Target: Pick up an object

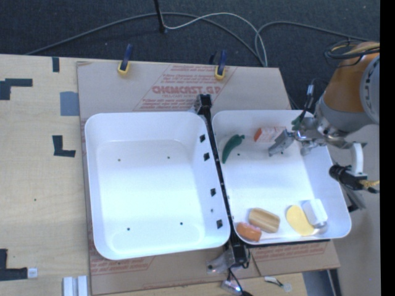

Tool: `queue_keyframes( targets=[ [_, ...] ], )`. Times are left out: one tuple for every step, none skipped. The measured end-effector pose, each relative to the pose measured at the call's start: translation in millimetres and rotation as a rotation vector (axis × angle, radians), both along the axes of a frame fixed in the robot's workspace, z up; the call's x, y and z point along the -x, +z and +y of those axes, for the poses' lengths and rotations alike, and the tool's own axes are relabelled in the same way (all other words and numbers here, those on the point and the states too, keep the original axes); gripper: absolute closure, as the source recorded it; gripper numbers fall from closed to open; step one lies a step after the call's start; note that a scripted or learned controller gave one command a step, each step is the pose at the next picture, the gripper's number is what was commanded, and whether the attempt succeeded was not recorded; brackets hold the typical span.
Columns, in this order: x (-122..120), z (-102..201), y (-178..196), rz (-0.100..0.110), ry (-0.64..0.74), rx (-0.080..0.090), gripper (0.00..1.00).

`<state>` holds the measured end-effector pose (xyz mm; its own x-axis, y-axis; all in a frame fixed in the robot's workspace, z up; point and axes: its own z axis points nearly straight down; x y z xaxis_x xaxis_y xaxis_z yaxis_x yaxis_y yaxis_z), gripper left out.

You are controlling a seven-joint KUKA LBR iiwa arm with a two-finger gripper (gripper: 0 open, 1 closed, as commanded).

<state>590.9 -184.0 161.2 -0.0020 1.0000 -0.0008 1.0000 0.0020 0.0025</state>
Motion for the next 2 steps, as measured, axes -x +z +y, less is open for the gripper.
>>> queue_keyframes(
  targets=[
    [52, 1, -17, 0.006, -0.003, -0.001, 0.0],
    [-5, -20, 4, 0.0, -0.001, 0.0, 0.0]
  ],
)
